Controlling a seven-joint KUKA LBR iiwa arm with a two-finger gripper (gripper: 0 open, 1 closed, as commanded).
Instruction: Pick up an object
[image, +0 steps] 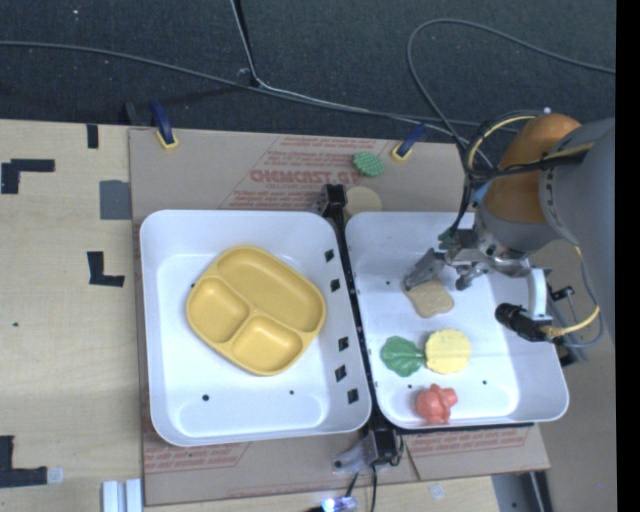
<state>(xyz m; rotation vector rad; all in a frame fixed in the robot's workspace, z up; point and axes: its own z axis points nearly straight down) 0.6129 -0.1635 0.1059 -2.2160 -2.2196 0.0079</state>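
Hovering with gripper (432, 272) spread just above tan piece (430, 298) in right bin (530, 400); nothing pinched or lifted yet, whole pick left.

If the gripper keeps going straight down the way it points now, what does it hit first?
Most likely the tan piece lying just under the gripper in the right bin. Depth is hard to judge from this slanted view.
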